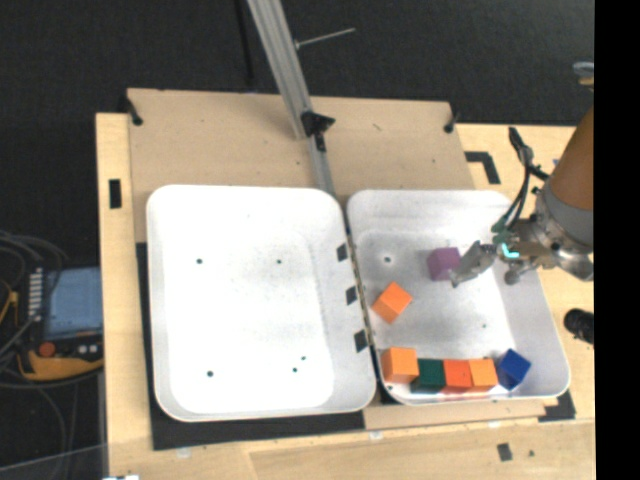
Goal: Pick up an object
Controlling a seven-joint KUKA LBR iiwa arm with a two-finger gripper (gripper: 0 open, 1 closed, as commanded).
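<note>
Reaching in from the right bin's point(520, 313) right edge, the end effector point(478, 264) sits just beside the purple block point(444, 262). Whether it is apart or together cannot be told. That nearness suggests this block is the intended pick.

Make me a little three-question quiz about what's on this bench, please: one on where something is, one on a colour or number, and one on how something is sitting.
1. Which bin holds the blocks?
A. the left bin
B. the right bin
C. both bins

2. What colour is the block at the right end of the row along the right bin's near wall?
A. blue
B. yellow
C. white

3. How does the lone orange block in mid-bin sit?
A. stacked on the row
B. pressed against the purple block
C. by itself, apart from the others

Answers:
1. B: every block lies in the right bin, none in the left bin.
2. A: the blue block ends the row, after orange, green, orange, orange.
3. C: the orange block has bare bin floor all round, clear of the purple block near the gripper.
</note>
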